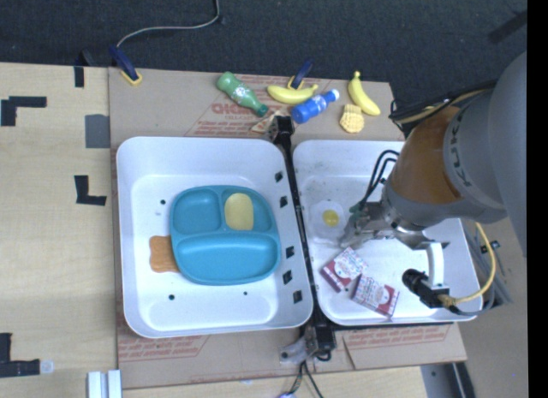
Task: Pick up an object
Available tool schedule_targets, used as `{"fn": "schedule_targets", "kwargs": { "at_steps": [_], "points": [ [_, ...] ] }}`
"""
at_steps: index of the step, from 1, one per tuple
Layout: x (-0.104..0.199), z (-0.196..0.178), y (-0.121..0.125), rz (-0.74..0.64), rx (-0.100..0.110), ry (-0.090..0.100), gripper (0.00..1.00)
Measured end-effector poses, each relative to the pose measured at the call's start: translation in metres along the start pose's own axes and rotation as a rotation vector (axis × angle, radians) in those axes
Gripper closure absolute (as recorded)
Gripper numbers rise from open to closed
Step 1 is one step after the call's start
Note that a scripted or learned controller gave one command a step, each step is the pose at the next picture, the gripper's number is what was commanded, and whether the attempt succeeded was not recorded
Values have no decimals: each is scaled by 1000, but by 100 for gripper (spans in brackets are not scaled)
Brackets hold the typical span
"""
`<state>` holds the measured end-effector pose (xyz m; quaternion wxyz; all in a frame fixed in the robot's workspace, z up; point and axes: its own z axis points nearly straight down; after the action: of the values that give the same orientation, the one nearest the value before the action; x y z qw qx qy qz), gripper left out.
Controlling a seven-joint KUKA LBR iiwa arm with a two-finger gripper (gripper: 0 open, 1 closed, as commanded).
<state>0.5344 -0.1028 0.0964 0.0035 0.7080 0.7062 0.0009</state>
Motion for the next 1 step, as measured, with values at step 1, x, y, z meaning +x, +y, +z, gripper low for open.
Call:
{"fn": "schedule_targets", "kwargs": {
  "at_steps": [1],
  "points": [
    [0, 0, 0, 0, 0, 0, 0]
  ]
}}
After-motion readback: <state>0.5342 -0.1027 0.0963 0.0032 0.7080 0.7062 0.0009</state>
